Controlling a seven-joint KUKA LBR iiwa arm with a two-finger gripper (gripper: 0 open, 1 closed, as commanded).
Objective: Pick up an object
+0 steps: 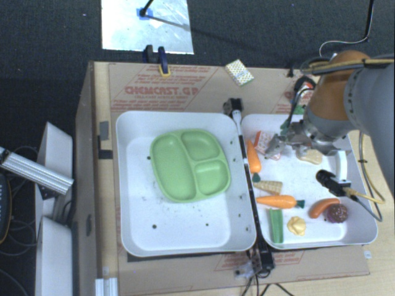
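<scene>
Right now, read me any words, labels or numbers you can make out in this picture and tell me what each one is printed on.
"CHEMCAST" in red, followed by letters that look like "GP": on the brown board behind the left bin.
Smaller red lines above and below that word: too blurred to read.
Red print on the board by the right bin: too blurred to read.

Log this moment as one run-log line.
phase: reaching | gripper: low in right bin, upper-left part, fingers unclear | nearest: carrot by the divider | green plate: left bin | held: nothing seen
</scene>
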